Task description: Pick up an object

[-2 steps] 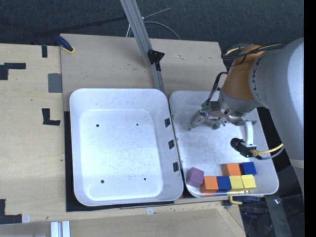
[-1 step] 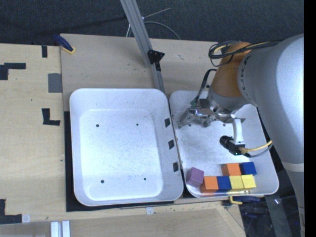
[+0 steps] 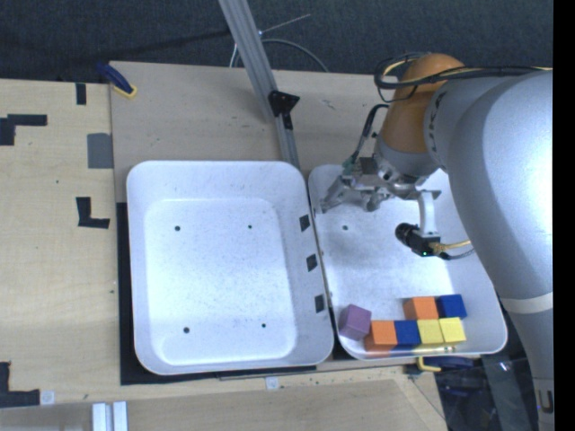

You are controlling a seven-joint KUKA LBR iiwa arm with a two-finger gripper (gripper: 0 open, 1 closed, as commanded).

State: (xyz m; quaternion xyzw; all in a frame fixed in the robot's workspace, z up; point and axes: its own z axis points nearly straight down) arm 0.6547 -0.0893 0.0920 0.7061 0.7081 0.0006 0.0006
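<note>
While the speckled, round-cornered left bin [image 3: 216,268] holds no blocks, the right bin [image 3: 359,259] keeps 6 small cubes along its near edge: a purple block [image 3: 356,320], 2 orange, 2 blue, 2 yellow. Near the far end hangs the metal gripper [image 3: 358,194], fingers spread apart, gripping nothing.

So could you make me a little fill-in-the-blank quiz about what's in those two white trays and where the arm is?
1. All the small blocks lie in the ____ bin as the camera sees it.
2. The block lying nearest the other bin is ____ in colour.
3. The gripper hangs over the ____ end of the bin that holds the blocks, apart from them.

Missing words: right; purple; far
</note>
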